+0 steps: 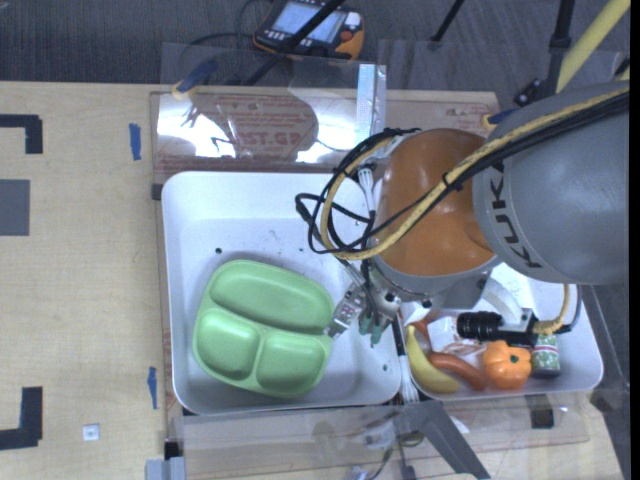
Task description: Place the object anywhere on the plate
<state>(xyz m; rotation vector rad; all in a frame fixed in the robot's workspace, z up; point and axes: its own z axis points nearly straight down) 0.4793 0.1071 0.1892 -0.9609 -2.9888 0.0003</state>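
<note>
- A shallow white left bin [250,218] and a shallow white right bin [588,360] sit side by side on a pale wooden surface [80,268].
- A green plastic plate [262,328], oval and split into three compartments, lies flat in the near left part of the left bin. All three compartments are bare.
- The grey arm [570,208] reaches in from the right, and its orange band [435,208] hangs over the wall the two bins share.
- The hand [360,318] points down just beside the plate's right edge, over the left bin near the dividing wall. I cannot tell whether it is spread or pressed together, or whether anything is pinched in it.
- A yellow banana [425,363] lies curved in the near left corner of the right bin, right by the dividing wall.
- A red elongated thing [462,366] lies against the banana, and a round orange fruit-like thing [507,365] touches its far end.
- A small can with a green label [546,356] sits just beside the orange thing, toward the right wall.
- Which of these is the object to be placed cannot be told. All four lie in the right bin, apart from the plate.
- Strips of blue tape [135,140] mark the surface left of the bins.
- A black handheld device with a lit screen [305,23] rests on the dark floor beyond the surface.
</note>
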